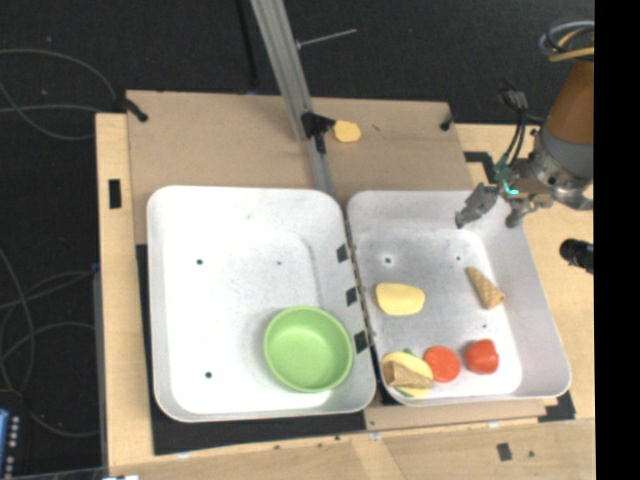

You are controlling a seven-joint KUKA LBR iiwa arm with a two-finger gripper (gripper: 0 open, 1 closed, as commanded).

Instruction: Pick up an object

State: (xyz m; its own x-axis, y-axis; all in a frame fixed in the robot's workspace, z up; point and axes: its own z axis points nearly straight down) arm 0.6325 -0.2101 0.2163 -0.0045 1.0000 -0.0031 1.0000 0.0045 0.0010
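The task looks to be at its very beginning: nothing has been lifted yet, and every candidate object lies on the floor of the right bin point(520, 268). The jaws point(490, 210) hang over the far right corner of that bin, spread apart with nothing between them, at the end of the grey arm point(565, 158) that comes in from the right. What remains is the whole pick: to choose 1 object, come down over it, close and lift. The nearest objects to the jaws are the tan cone-shaped piece point(485, 288) beside the right wall and the pale yellow oval piece point(399, 299) more to the left; both lie apart from other things, so they seem the easier choices. At the near edge of the bin 3 things are crowded: a yellow and brown piece point(407, 372) in the near left corner, an orange-red round piece point(441, 363) touching it or just beside it, and a red piece point(482, 356) just to the right. Their closeness and the bin wall could hinder a clean grasp there. The left bin point(200, 238) holds a green bowl point(308, 348) near its near right corner. A small yellow object point(347, 131) lies on the desk point(200, 138) beyond the bins, beside the metal post point(285, 48), well away from the jaws.
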